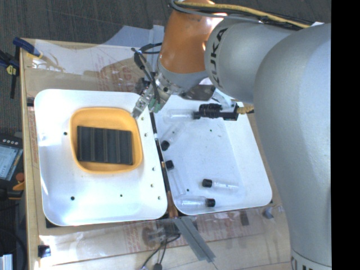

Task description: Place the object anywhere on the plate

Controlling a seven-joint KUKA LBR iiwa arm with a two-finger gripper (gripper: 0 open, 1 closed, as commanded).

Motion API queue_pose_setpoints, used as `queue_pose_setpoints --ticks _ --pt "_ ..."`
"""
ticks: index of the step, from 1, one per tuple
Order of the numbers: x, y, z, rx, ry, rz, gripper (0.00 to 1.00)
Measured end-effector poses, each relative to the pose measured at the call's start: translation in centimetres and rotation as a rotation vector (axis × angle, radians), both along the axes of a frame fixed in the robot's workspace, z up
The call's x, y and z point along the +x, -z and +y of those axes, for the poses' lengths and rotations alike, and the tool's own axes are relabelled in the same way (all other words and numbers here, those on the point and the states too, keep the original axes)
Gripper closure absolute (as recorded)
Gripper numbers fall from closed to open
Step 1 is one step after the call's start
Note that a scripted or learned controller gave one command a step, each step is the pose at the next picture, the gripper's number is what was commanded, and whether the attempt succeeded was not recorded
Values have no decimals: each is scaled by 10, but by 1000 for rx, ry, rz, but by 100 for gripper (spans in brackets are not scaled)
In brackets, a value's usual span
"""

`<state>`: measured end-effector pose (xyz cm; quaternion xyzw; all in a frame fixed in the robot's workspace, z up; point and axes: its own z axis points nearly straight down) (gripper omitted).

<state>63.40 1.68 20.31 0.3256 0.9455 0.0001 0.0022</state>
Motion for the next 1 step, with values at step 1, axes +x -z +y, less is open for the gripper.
queue_pose_setpoints --ticks 1 --pt "0 0 0 0 0 0 0"
